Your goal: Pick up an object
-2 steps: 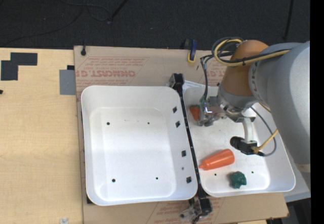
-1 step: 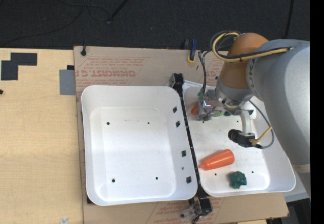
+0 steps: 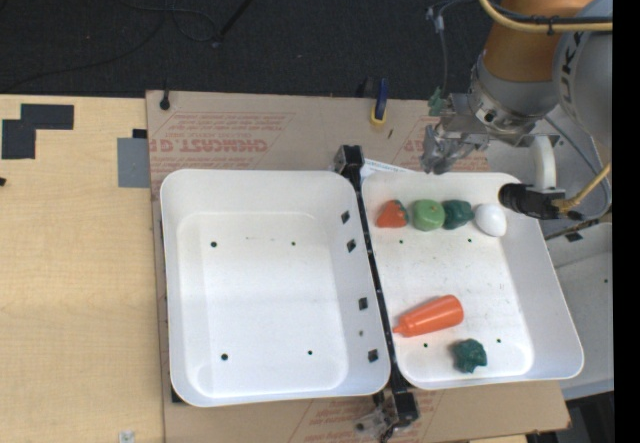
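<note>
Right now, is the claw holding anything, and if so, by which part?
Nothing is held. The claw hangs above the far rim of the right bin, with nothing between its tips.

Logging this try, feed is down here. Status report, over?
Gripper above right bin's far rim, nothing seen in it. Six objects in that bin; nearest the gripper, green ball. Path looks clear.
</note>
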Controlling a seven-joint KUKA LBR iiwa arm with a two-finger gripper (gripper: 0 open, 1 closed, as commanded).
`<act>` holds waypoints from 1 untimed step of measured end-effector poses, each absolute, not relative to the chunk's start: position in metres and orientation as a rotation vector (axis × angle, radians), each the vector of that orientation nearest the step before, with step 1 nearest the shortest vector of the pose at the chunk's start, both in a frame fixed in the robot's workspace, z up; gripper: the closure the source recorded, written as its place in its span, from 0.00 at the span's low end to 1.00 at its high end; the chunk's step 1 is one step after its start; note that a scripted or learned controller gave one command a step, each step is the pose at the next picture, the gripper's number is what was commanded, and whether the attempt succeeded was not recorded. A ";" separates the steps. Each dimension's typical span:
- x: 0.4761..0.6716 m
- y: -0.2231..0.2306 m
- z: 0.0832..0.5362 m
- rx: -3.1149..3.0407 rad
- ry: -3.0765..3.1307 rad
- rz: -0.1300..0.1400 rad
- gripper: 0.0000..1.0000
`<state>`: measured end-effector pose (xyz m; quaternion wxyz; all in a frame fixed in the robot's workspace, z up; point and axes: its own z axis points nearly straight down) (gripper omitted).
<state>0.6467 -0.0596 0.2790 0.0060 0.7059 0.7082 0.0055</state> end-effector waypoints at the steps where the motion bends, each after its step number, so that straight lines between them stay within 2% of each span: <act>1: 0.645 0.025 0.402 2.206 2.226 0.019 1.00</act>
